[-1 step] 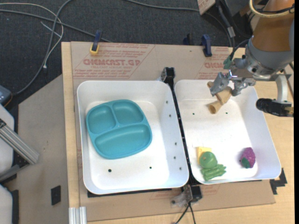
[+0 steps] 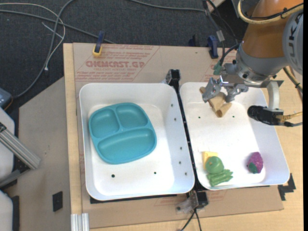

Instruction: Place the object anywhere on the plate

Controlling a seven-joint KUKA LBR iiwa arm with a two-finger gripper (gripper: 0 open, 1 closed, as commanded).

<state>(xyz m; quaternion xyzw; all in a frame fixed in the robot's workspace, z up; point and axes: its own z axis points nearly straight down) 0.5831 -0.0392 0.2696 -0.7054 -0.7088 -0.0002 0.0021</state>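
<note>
step: my gripper [image 2: 220,96] over right bin [image 2: 240,143], tan block [image 2: 221,108] between my fingers
jaws: closed on block
next: lift, carry left to teal plate [image 2: 123,131]

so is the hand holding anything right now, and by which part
Yes, it looks so: the hand grips a small tan object by its upper end, over the right bin. The lower end hangs free below the fingers.
</note>
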